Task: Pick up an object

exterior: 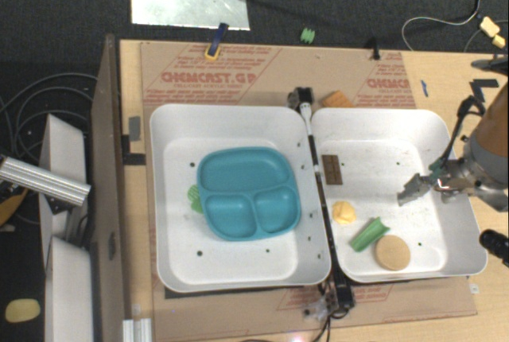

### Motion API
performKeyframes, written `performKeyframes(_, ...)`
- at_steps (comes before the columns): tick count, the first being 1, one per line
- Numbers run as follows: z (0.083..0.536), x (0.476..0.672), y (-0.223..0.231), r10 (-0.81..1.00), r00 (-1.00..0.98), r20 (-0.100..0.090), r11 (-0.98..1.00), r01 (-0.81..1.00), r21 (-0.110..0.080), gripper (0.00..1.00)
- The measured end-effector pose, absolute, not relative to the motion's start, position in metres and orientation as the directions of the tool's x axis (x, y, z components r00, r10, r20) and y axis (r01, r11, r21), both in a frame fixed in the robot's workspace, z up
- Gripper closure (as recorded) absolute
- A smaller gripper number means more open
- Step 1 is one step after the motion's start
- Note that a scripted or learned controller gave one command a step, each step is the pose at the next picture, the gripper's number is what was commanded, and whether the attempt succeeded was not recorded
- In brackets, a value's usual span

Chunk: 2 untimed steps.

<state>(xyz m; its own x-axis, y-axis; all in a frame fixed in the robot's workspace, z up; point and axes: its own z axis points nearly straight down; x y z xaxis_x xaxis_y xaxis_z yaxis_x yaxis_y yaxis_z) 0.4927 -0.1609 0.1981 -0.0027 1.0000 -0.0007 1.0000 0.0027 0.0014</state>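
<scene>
In the right bin (413,134) lie three small items near its front: a pale yellow lump (343,212), a green cylinder (368,235) and a round tan disc (393,252). My gripper (414,189) reaches in from the right edge and hangs over the right half of that bin, to the right of and above the yellow lump. Nothing shows between its tips. The left bin (179,134) holds a teal divided plate (247,192) with a small green piece (193,196) peeking out at its left edge.
A brown label (331,170) sits on the divider between the bins. An orange block (336,100) lies on the cardboard behind the right bin. Cables run at the far right and on the floor at left.
</scene>
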Motion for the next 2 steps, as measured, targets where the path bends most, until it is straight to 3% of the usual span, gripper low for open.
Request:
performKeyframes(1,0.147,0.486,-0.108,1.000,-0.009,0.004,0.009,1.000,-0.004,0.00)
performKeyframes(2,0.105,0.486,-0.097,1.000,-0.002,0.002,0.002,1.000,-0.004,0.00)
